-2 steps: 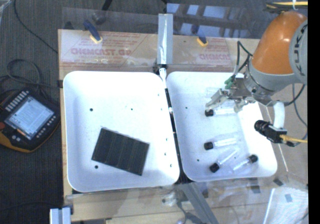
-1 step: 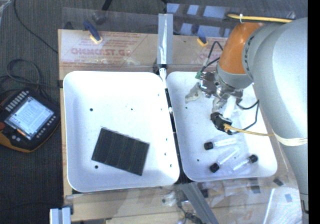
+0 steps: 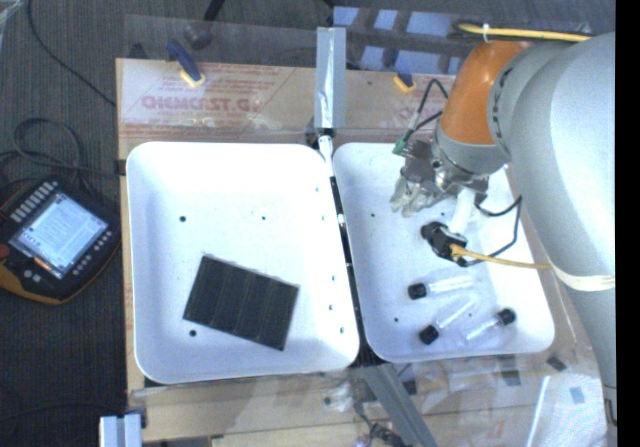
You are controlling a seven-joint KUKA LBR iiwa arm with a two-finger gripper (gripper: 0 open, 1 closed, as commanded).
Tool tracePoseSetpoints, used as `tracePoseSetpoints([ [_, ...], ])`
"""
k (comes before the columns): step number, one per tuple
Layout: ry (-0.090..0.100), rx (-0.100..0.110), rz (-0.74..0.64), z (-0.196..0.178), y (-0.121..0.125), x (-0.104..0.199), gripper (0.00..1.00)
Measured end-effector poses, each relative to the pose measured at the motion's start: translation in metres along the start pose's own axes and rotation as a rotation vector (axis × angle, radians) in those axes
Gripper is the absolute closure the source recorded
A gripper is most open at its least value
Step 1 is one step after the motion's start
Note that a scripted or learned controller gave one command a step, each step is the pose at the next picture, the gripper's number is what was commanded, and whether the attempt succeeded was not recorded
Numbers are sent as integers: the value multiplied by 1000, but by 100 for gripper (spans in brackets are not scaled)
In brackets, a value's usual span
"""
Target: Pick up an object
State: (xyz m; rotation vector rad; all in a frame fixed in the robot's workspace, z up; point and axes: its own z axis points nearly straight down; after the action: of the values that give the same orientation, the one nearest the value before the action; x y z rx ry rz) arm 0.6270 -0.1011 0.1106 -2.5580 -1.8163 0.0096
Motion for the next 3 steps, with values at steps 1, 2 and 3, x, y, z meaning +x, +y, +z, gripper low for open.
tracePoseSetpoints([
  [1,0,-4,313,-73,-24,95,100],
  [2,-1,-3,268,-74,-58,127,100],
  [3,-2,-4,268,-74,-58,127,0],
])
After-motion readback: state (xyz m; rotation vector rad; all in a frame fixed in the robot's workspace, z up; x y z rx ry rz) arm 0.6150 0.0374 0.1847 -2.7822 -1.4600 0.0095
